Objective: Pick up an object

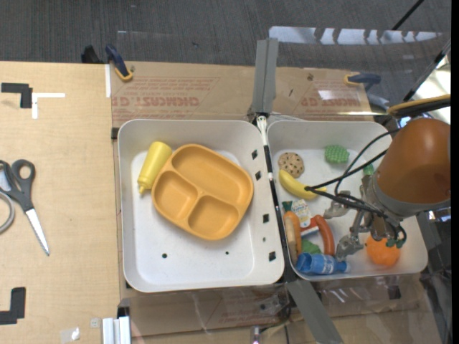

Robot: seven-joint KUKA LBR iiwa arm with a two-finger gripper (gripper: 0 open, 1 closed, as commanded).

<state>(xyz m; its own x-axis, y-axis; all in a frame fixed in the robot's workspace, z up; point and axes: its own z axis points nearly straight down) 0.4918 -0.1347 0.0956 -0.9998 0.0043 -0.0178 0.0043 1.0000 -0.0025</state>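
The right bin (315, 143) holds a cookie (290, 164), a green knobbly piece (336, 154), a banana (292, 185), a hot dog (292, 232), a red sausage (325, 233), a blue bottle (320, 265) and an orange fruit (381, 253). My gripper (369, 236) hangs low over the bin's near right part, just left of the orange fruit. Its metal fingers (351, 242) point down toward the bin floor. The orange wrist band (419, 162) covers the bin's right side.
The left bin (143, 256) carries a yellow divided plate (201, 190) and a yellow mustard bottle (153, 165) beside it. Scissors (25, 201) lie on the wooden bench at the far left. Black cables (344, 178) run from the wrist across the right bin.
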